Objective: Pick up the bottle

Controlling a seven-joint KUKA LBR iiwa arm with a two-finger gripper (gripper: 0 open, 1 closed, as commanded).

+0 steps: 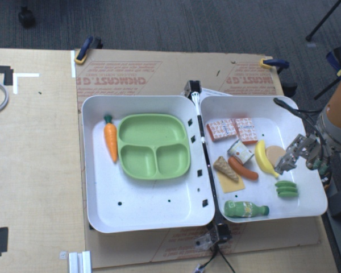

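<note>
Bottle [246, 210]: green, lies on its side in the right bin [312, 203], at the near edge, close to the near-left corner. Cap end points right, fat end left.
Long axis: runs left-right, almost parallel to the bin's near wall.
End effector [288, 159]: hangs over the right part of the right bin, just right of the banana [264, 158] and above the green sliced veg piece [286, 189]. Nothing is seen between its parts. Wide or narrow: cannot tell, the metal parts blur together here.
Key relation: bottle lies to the near-left of the end effector, well apart; the veg piece sits between them, a bit off the straight line.
Arm: only one arm [335, 124], comes in from the right, so no choice of which is nearer.
Next move (judgement): should travel left and toward the near wall, then close across the short width of the bottle, i.e. squeeze direction far-near.
Risk (judgement): bottle is just beside the near wall, so little room on that side; round body may roll.
Other items: sausage [244, 169], cone-like piece [224, 168], two red-white boxes [233, 129] in right bin; carrot [110, 139] and green plate [154, 145] in left bin [102, 203].
Worktop: [28, 169] cardboard sheet under both bins.
Progress (judgement): grasp not yet begun.
</note>
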